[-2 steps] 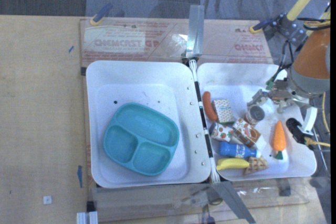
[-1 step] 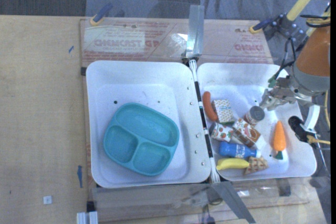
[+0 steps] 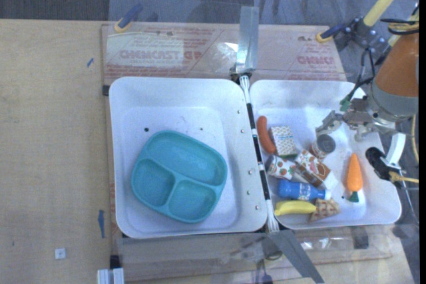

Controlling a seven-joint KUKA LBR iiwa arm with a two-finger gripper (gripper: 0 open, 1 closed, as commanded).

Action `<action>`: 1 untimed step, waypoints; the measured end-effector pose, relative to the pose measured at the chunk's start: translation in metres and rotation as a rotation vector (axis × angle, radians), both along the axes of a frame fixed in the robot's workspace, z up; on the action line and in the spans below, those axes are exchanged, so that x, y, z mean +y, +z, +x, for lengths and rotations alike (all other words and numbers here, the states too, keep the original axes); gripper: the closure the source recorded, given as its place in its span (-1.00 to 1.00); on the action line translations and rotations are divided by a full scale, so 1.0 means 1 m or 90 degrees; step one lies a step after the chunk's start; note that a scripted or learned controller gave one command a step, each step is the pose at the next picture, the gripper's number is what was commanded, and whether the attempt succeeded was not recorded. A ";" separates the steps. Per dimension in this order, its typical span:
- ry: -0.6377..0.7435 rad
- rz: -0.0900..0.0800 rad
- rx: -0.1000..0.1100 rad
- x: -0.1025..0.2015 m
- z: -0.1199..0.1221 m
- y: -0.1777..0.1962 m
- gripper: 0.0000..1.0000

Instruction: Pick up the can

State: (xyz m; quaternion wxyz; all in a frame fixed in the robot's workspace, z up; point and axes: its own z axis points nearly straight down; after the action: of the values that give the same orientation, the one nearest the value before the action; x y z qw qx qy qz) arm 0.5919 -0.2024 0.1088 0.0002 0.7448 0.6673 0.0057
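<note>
Camera view, left bin [image 3: 126, 103] teal tray [image 3: 178, 175], right bin [image 3: 286, 93] can [image 3: 325, 143]

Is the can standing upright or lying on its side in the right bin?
Upright, it seems: the can shows its round top to the camera above, beside the cartons in the right bin. It is small, so not certain.

Two bins [image 3: 126, 143] (one plate [image 3: 178, 175])

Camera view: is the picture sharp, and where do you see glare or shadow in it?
Camera view: soft overall, small items in the right bin blurry, the can hard to read; glare on the clear sheet behind the bins; soft shadow under the teal plate in the left bin; the gripper is indistinct.
</note>
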 end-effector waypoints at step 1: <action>0.006 0.005 0.001 0.001 0.005 -0.020 -1.00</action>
State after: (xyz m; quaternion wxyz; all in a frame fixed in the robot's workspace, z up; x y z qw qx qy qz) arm 0.5968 -0.2017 0.0889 -0.0034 0.7415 0.6709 0.0074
